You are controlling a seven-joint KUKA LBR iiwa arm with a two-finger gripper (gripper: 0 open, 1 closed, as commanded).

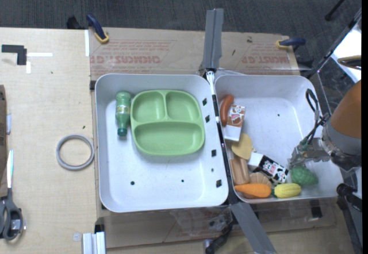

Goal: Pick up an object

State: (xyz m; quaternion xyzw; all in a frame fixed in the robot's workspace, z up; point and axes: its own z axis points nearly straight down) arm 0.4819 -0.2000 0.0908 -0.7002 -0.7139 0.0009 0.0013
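The right bin [276,95] holds toy food along its left and front sides. There is a red sausage [226,106], a small carton [235,119], a yellow wedge [243,146], a black-and-white box [271,168], an orange carrot [253,190], a yellow corn piece [287,190] and a green broccoli-like piece [303,176]. My gripper [301,155] reaches in from the right edge and hangs low over the bin's front right corner. It is just above the green piece and beside the black-and-white box. Nothing is visibly held.
The left bin [155,181] contains a green divided plate [168,122] and a green bottle [122,112] lying beside it. A grey ring [75,151] and scissors [10,215] lie on the bench to the left. A metal divider [215,132] separates the bins.
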